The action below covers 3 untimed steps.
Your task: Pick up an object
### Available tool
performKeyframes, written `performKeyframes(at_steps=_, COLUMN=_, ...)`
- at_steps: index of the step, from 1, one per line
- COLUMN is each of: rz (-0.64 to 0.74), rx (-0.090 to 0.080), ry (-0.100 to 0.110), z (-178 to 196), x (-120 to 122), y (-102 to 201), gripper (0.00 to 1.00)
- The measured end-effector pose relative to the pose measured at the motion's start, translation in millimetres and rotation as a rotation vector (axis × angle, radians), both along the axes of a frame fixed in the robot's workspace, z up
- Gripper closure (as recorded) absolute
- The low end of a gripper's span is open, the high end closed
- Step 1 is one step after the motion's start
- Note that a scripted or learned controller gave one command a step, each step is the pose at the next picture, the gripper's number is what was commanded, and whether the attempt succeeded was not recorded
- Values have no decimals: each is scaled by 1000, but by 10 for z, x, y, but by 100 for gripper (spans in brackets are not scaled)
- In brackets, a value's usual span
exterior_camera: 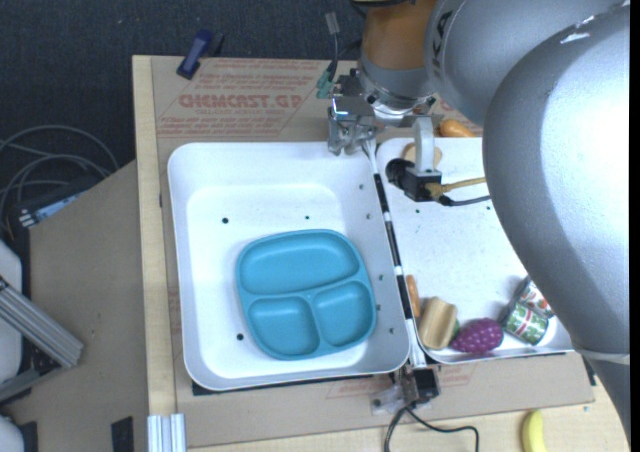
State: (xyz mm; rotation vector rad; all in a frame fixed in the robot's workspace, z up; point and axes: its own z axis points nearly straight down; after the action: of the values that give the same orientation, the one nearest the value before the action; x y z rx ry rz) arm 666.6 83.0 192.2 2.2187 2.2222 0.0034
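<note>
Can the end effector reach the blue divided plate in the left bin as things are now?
Probably yes. The blue divided plate lies alone and uncovered in the left bin, and the end effector hangs above that bin's far rim.

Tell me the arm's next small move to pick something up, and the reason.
Probably shift the gripper toward the near end of the right bin and lower it: it sits over the far rim, while the purple grapes and small can lie there.

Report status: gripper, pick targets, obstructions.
Gripper over left bin's back corner, nothing visibly held. Purple grapes, can lie in right bin. Arm overhangs right bin.
</note>
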Motion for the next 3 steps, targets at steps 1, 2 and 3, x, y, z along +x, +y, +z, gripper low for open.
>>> performKeyframes(at_steps=1, rz=1, rx=1, ry=1, z=114, x=-3, y=791, gripper=100)
performKeyframes(at_steps=2, rz=2, rx=2, ry=5, z=381, x=-459, y=1424, gripper=100)
performKeyframes(at_steps=3, rz=-2, rx=-1, ry=6, z=213, x=-495, y=1368, gripper=100)
